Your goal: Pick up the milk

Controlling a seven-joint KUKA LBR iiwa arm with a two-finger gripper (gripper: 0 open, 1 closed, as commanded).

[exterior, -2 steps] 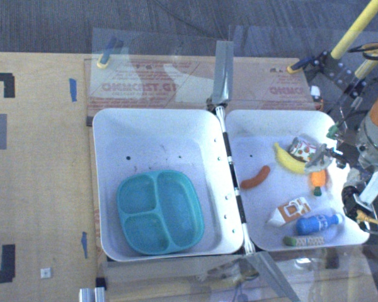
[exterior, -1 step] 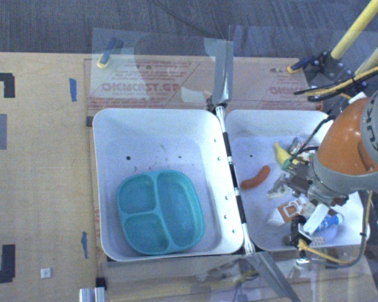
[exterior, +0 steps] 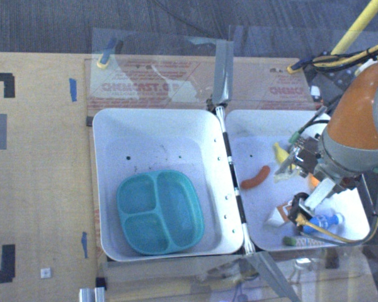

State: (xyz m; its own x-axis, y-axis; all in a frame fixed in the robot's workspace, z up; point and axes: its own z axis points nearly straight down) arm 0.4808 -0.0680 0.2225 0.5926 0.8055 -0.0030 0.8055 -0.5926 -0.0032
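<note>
A grey robot arm (exterior: 353, 137) with an orange band reaches in from the right of the frame over the right bin (exterior: 252, 128), one of two shallow white bins set side by side on a tan bench (exterior: 38, 187). Its gripper (exterior: 292, 162) hangs low over the clutter in the middle of that bin; whether it is open or closed cannot be told from this angle, and nothing can be seen held in it. The milk, judged to be the small white carton (exterior: 276, 217), sits near the bin's lower edge, below the gripper and apart from it. A red sausage (exterior: 255, 177), a yellow piece (exterior: 280, 151), a blue bottle (exterior: 326, 221) and a small green item (exterior: 290, 240) lie around it. The pick appears to be at the approach stage, with the grasp not yet made. The next move would call for shifting toward the lower edge and coming down squarely on the carton, clear of the bottle. The left bin (exterior: 113, 131) holds a teal divided plate (exterior: 160, 211). Blue tape (exterior: 73, 89) and black marks dot the bench, and grey carpet (exterior: 82, 11) runs along the top of the frame.
</note>
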